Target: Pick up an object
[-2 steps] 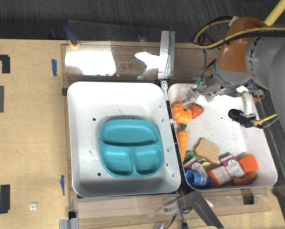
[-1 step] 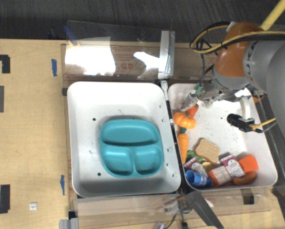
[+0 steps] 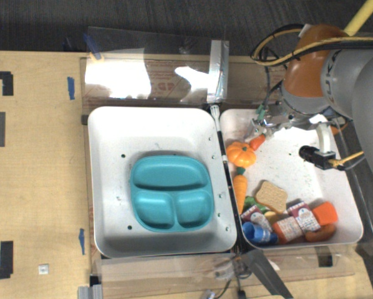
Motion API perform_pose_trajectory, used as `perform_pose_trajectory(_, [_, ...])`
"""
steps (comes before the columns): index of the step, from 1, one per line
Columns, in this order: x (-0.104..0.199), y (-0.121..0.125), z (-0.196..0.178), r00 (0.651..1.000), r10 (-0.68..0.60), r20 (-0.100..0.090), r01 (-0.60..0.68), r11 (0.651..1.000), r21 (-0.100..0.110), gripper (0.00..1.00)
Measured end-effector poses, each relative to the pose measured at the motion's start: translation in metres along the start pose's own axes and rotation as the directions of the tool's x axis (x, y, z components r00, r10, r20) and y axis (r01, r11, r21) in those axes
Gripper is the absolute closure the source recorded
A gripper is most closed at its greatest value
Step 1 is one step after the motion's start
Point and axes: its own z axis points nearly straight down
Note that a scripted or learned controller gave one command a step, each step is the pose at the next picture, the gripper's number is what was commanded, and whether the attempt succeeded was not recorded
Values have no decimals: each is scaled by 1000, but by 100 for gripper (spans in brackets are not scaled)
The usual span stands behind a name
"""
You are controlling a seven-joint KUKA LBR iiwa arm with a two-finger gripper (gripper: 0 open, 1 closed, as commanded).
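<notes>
Gripper (image 3: 262,123) above toy pumpkin (image 3: 242,155) in right bin (image 3: 352,226); jaw state unclear (carton (image 3: 289,227) labels unreadable).

No word, brand or number can be made out anywhere. Two small cartons (image 3: 297,222) with red-and-white printed labels lie in the right bin (image 3: 343,195) toward five o'clock, but the print is too small and blurred to read. On the clear plastic sheet (image 3: 152,73) standing behind the left bin (image 3: 105,167), at about twelve o'clock, some faint reddish marking shows around the glare; it cannot be read either. The toy slice of bread (image 3: 272,195) just beside the cartons bears no lettering that can be told.
</notes>
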Motion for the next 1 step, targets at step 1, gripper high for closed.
perform_pose_trajectory(1, [49, 21, -106, 999, 37, -1, -37, 999, -4, 100])
